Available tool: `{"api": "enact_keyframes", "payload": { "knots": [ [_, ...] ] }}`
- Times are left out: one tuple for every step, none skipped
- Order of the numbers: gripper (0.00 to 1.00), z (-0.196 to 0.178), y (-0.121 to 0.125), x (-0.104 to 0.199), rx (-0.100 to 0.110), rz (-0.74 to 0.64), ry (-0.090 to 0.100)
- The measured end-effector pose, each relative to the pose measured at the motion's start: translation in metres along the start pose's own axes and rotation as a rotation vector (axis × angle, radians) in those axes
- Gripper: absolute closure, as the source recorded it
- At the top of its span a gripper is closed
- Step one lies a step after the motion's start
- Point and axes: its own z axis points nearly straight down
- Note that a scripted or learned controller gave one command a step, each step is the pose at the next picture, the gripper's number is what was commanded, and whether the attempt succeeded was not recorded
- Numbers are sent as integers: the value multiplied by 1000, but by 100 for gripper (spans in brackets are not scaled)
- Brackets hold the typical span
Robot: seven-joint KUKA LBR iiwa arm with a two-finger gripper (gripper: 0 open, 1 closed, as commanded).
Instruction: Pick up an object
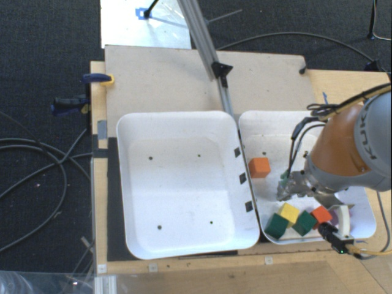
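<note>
1. Nearest the camera, along the front wall of the right bin [269, 124], sits a cluster of small blocks: a dark green block [277, 226], a yellow block [290, 214], a second green block [304, 223] and an orange-red block [321, 214], all packed close together.
2. A lone orange cube [260, 168] lies farther back in the same bin, near its left wall and well apart from the cluster.
3. The arm [343, 149] reaches in from the right, its orange band arched over the right bin.
4. The gripper [293, 187] hangs over the floor of that bin, just above the yellow block and to the right of the orange cube.
5. Whether the fingers are spread or closed I cannot tell; the wrist hides them, and no block is seen between them.
6. The left bin [177, 127] stands touching the right one, black clips along their shared edge.
7. Both bins rest on a pale tabletop [184, 72], with a slanted metal pole [202, 29] crossing above it.
</note>
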Motion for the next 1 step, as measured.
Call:
{"api": "enact_keyframes", "payload": {
  "knots": [
    [0, 0, 0, 0, 0, 1, 0]
  ]
}}
